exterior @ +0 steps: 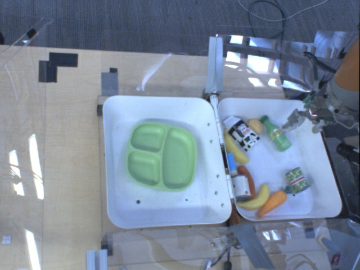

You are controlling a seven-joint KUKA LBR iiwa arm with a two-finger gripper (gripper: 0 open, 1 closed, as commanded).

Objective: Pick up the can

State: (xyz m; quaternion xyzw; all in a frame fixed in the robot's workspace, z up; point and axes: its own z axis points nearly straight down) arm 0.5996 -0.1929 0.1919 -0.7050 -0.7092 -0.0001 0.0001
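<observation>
The can point(297, 180) is small, with a green and white patterned label, and lies on its side near the front right of the right bin point(320, 167). My gripper point(304, 122) hangs over the far right corner of that bin, well behind the can and apart from it. Its two fingers are spread open with nothing between them. A green bottle point(276, 134) lies just to the gripper's left.
Along the right bin's left side are a black-and-white carton point(242, 135), two bananas point(234, 151) point(254, 198), a carrot point(272, 202) right beside the can, a sausage point(246, 176) and a small jar point(241, 189). The left bin point(118, 207) holds a green divided plate point(163, 156).
</observation>
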